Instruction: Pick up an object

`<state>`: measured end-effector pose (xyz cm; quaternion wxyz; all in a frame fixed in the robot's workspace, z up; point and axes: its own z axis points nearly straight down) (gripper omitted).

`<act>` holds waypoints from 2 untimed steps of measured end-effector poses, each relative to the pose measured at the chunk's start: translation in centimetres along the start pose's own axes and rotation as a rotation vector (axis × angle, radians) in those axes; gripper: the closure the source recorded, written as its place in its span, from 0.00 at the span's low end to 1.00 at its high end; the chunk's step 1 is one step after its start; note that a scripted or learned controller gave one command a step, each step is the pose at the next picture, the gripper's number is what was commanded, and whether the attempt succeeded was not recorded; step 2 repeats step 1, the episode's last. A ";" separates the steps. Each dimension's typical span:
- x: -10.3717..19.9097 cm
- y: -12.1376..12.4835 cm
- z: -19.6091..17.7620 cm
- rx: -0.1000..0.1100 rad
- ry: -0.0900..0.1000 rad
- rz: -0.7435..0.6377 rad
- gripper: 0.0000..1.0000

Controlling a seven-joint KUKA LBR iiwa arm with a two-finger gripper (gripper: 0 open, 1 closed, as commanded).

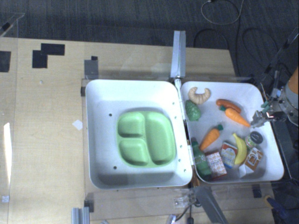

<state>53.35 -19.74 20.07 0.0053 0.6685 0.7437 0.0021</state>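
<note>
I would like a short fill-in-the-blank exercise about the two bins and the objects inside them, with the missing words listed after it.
1. The green divided tray lies in the ____ bin.
2. The banana in the right bin has the colour ____.
3. The number of orange carrots, one near the bin's middle and one near the gripper, is ____.
4. The gripper is at the right bin's ____ edge.

Missing words: left; yellow; two; right
</note>
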 end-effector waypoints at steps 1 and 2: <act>0.0 0.3 -1.1 -0.006 -0.002 -0.003 1.00; 0.0 0.3 -1.1 -0.006 -0.002 -0.003 1.00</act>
